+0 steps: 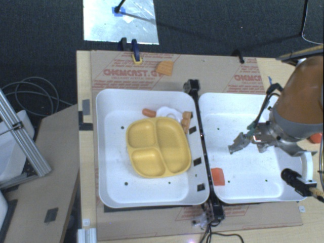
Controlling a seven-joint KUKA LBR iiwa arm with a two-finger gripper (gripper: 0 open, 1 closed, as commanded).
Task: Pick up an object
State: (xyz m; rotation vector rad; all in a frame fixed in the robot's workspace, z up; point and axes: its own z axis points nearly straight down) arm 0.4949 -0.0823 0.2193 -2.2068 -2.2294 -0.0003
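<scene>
Floor: dark blue-grey carpet | shiny square metal sheet lying on it | looped grey cables at left | aluminium frame rail | tan cardboard-covered bench top

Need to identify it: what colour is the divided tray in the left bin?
Yellow tray, camera view.

- The 2 white bins are seen as smooth, slightly glossy plastic.
- The yellow divided plate looks like matt plastic.
- The table is covered with printed brown cardboard.
</scene>
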